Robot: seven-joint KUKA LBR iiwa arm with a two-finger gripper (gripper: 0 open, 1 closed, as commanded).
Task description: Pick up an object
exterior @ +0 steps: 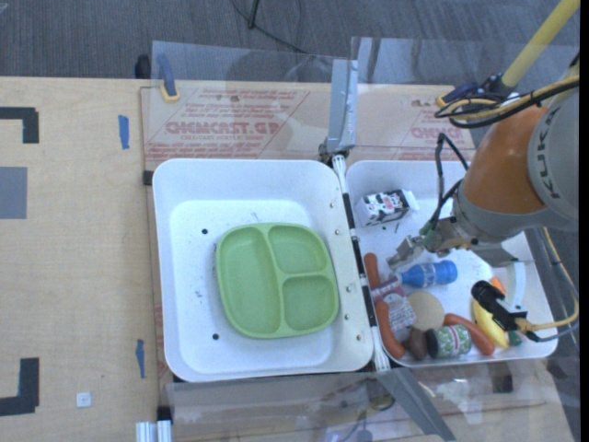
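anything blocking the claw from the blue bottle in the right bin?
Nothing visible. The claw hangs just left of and above the blue bottle, with bare bin floor between them. The hot dog and the round bun lie off to the sides.

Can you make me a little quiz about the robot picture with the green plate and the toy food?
1. True or false: the green plate lies in the left bin.
2. Which thing lies closest to the gripper? A) the blue bottle B) the small green can C) the black and white carton
3. Fill in: the green plate has ___ compartments.

Key: 1 true. 2 A. 3 three.
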